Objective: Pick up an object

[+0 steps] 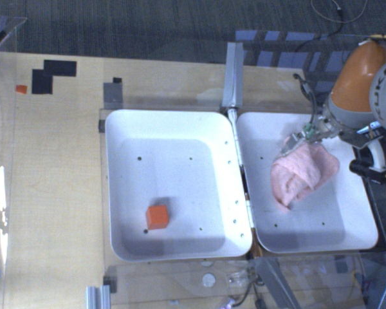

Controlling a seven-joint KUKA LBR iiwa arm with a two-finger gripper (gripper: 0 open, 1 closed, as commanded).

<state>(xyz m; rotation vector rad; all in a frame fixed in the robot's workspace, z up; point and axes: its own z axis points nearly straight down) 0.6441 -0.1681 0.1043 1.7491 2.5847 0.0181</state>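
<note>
A crumpled pink cloth (303, 172) lies in the right white bin (357, 227), toward its back half. My gripper (304, 137) hangs right at the cloth's upper edge and seems to touch it there. The grey arm with its orange band (360, 76) reaches in from the right above the bin's far corner. A small orange cube (157, 216) rests on the floor of the left white bin (125, 172), near its front left.
A metal divider rail (239, 166) runs between the two bins. Black markers (51, 74) and a small orange tag (20, 89) lie on the wooden bench at the far left. Cables and black hardware (372, 166) crowd the right bin's right rim.
</note>
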